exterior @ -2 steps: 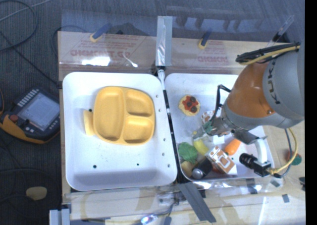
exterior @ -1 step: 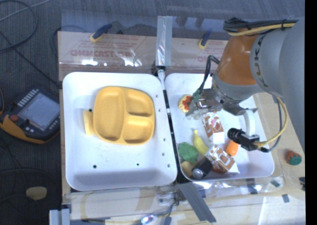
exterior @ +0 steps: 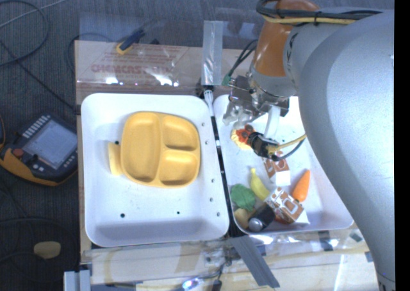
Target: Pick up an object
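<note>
1. The grey KUKA arm [exterior: 346, 91] reaches from the right over the right bin [exterior: 333, 216], its gripper [exterior: 246, 116] hanging low at the far left corner; whether the fingers are parted or closed cannot be told from this angle
2. Small toys lie in that bin: a red-and-yellow piece [exterior: 243, 136] just beside the gripper, a yellow banana [exterior: 258, 184], a green lump [exterior: 242, 195] and an orange carrot [exterior: 302, 184] nearer the front
3. The left bin [exterior: 96, 219] carries a yellow divided plate [exterior: 160, 149]
4. Judged light, rigid, slick plastic, the red-and-yellow piece wants pinching across its narrow middle
</note>
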Motion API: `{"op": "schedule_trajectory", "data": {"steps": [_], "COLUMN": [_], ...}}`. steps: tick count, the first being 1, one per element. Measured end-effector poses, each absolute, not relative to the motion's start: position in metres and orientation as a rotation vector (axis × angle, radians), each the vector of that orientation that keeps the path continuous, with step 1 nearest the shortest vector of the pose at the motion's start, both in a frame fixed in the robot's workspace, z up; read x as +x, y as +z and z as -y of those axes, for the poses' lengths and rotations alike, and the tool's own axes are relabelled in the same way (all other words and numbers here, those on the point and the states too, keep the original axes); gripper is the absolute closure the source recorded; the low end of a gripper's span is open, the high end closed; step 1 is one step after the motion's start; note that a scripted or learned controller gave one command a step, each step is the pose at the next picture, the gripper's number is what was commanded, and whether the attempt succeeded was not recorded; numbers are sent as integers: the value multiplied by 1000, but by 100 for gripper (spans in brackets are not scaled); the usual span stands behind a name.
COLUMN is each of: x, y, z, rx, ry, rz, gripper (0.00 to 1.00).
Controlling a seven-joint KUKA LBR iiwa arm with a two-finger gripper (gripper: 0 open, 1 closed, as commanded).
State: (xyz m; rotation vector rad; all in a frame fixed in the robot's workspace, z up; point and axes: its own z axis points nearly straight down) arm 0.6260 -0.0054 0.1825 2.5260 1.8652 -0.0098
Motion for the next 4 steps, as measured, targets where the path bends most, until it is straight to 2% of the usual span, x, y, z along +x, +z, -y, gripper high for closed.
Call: {"op": "schedule_trajectory", "data": {"steps": [1, 2, 3, 4], "x": [613, 613, 606, 667], "y": [219, 219, 117, 88], "z": [66, 66, 102, 96], "rx": [2335, 2334, 2164, 2045], "ry": [-8, -8, -1, 1], "rz": [-2099, -2100, -2277, -2375], "gripper": [100, 0, 0, 0]}}
